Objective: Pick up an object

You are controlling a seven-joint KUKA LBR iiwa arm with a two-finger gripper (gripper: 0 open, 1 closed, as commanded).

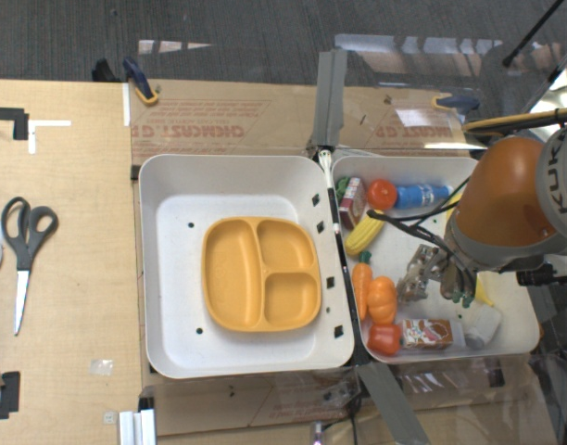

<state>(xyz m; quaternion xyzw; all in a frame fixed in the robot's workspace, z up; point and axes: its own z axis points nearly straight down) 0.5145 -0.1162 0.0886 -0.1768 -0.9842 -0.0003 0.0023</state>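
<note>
Two shallow white bins sit side by side on the bench, and the arm [510,202] comes in from the right edge of the frame, its orange band bulging over the right bin [515,341]. The gripper [432,276] hangs low in the middle of that bin, metal parts pointing down and to the left, and from where the camera looks I cannot tell how it is set; nothing shows caught in it. Toy food is crowded along the bin's left side: a red tomato [383,194] and a blue bottle [419,196] near the top, a yellow banana [364,234] just below them, an orange pumpkin-like piece [381,299] lower down, and a red fruit [384,340] near the bottom left corner. A small carton with a red label [426,333] lies flat beside that red fruit, just below the gripper. The left bin [163,276] holds a yellow divided plate [261,273] lying flat in its middle. Scissors [24,248] with black handles lie on the wooden bench at the left of the frame.
</note>
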